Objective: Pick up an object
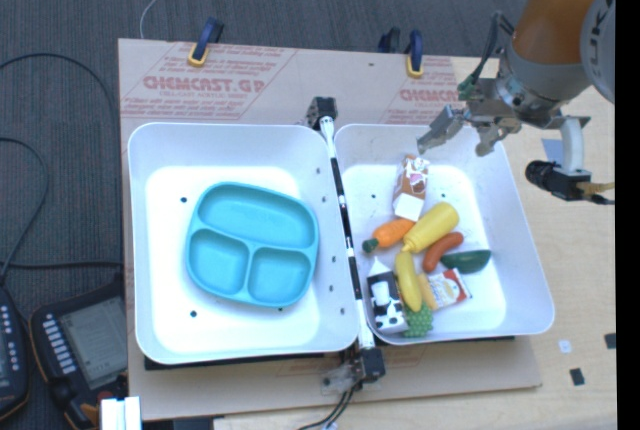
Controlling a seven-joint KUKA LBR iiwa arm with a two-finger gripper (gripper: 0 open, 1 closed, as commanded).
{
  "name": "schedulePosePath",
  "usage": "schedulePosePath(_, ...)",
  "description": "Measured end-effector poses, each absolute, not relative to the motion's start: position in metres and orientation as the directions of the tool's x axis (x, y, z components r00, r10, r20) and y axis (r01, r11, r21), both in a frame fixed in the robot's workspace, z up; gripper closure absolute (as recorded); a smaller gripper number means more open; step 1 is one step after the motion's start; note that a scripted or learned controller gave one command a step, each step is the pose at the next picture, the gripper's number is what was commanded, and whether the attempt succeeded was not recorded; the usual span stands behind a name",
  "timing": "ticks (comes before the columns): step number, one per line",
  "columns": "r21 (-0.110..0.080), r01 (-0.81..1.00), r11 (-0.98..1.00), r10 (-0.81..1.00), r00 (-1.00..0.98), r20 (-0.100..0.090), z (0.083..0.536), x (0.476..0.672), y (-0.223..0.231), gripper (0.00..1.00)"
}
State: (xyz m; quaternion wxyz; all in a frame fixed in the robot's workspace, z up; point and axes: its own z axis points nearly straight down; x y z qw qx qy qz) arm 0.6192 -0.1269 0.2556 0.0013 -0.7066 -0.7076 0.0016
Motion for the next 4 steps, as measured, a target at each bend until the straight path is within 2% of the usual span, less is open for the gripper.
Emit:
schedulePosePath(1,-0.008,1.000,0.001,1.000,-0.001,0.001,0.110,0.607,-0.109,0.00)
schedulePosePath(2,0.012,1.000,-0.001,1.000,0.001,-0.003,0.088,0.513,-0.109,0.00)
schedulePosePath(3,0.012,1.000,-0.002,1.000,0.002,-0.004,0.096,0.514,-0.109,1.00)
schedulePosePath(4,-0.001,1.000,0.002,1.000,-0.002,-0.001,0.183,0.583,-0.063,1.00)
